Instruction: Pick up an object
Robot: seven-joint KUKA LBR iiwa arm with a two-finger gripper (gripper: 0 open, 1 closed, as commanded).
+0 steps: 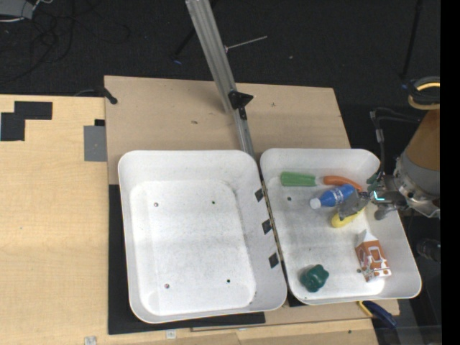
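where the arm reaches in from the right, its gripper (357, 205) sits low in the right bin (338, 293), over a blue bottle (335, 197) and a yellow object (344, 219); whether it grips anything cannot be told.

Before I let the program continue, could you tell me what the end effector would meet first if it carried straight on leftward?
Most likely the yellow object just under the end effector, or the blue bottle beside it; depth is unclear.
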